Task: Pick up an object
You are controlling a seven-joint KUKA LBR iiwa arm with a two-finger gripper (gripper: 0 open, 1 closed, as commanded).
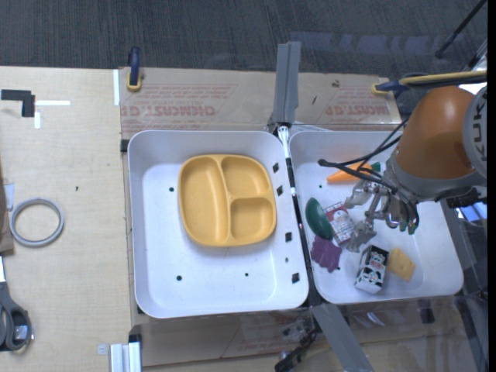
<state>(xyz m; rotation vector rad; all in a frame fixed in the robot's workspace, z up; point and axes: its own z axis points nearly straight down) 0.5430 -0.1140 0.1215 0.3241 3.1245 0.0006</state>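
My gripper (pixel 363 222) reaches into the right bin (pixel 434 285) from the right, under the arm's orange band. It hangs over the bin's middle, just right of a red and white packet (pixel 339 222) and above a black and white carton (pixel 373 269). A green object (pixel 317 215) lies left of the packet and a purple object (pixel 325 253) below it. An orange carrot-like piece (pixel 343 177) lies toward the back, and a yellow wedge (pixel 401 264) sits right of the carton. I see nothing clearly held.
The left bin (pixel 155 285) holds a yellow divided plate (pixel 227 200). A grey tape ring (pixel 35 222) and scissors (pixel 14 324) lie on the wooden bench at the left. A metal divider (pixel 288 84) runs between the bins.
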